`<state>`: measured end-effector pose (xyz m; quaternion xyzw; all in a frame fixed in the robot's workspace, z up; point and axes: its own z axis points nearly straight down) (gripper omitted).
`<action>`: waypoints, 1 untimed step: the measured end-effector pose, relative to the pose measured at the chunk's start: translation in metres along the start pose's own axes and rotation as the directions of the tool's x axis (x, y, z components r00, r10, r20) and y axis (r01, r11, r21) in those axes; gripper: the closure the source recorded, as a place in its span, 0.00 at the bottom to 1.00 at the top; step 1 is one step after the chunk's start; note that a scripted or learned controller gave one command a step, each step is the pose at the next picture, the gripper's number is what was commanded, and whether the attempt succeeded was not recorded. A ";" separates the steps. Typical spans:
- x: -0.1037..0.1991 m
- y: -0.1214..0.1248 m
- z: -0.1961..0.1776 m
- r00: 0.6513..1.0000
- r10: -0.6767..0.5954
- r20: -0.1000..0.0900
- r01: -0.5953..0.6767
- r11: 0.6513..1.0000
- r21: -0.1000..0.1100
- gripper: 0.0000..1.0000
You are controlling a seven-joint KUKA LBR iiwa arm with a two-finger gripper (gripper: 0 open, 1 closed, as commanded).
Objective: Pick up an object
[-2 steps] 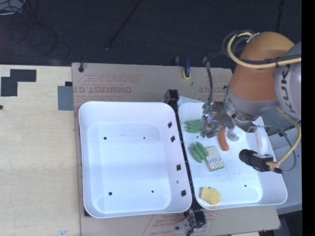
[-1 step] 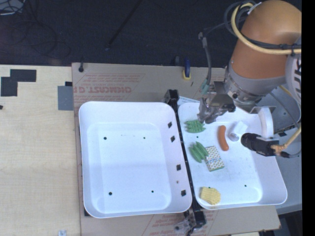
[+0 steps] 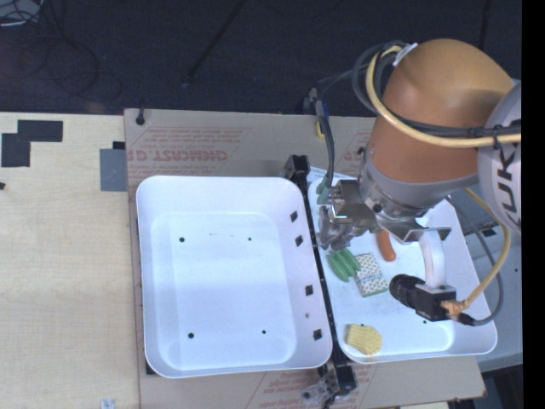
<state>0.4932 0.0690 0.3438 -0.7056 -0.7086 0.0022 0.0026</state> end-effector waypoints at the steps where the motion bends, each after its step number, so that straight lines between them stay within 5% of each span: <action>1: -0.076 -0.019 0.025 1.000 0.011 0.002 -0.011 1.000 0.000 1.00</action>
